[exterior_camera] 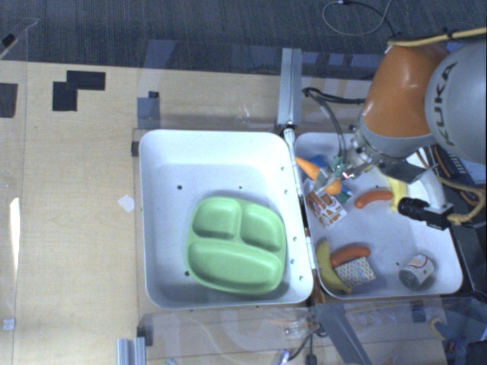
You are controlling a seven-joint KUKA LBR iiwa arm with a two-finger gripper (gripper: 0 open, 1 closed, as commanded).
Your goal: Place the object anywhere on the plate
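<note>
Reaching into the right bin (449, 276).
I'm hovering the gripper (340, 175) by a small box (327, 206); light, stiff, best pinched across its flat sides for the plate (237, 243).

Light wooden bench (68, 226), dark grey carpet (190, 14)

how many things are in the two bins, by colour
Green: 1, the divided plate in the left bin.
Yellow: 2, a banana and a piece by the arm, in the right bin.
Orange or red: 3, a carrot-like piece and two sausages.
Patterned or mixed: 3, a box, a block, a can.
Total: 9, small cluttered items uncertain.
</note>
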